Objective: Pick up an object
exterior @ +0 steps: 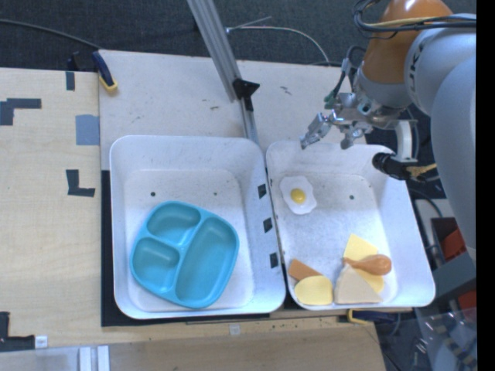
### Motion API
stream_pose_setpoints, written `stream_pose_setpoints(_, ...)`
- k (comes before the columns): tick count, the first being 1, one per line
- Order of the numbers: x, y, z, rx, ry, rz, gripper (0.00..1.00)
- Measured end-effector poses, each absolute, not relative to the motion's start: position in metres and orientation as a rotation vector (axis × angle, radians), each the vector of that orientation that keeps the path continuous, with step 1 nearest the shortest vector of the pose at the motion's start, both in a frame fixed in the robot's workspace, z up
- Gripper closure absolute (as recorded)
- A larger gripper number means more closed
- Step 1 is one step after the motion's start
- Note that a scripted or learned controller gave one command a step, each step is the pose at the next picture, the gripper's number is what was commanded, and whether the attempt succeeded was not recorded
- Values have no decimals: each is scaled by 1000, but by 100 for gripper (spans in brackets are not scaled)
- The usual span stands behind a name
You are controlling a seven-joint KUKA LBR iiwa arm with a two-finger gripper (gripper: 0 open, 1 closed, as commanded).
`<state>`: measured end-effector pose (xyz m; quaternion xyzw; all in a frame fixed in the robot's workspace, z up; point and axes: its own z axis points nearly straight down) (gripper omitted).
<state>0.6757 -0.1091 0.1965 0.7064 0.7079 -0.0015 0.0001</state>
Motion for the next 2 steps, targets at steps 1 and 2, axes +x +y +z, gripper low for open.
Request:
stream_pose_setpoints(1, 590, -121, 156, 2229, 2224, -12, 0)
stream_pose_setpoints(2, 529, -128, 88, 2226, 2221, -2, 0)
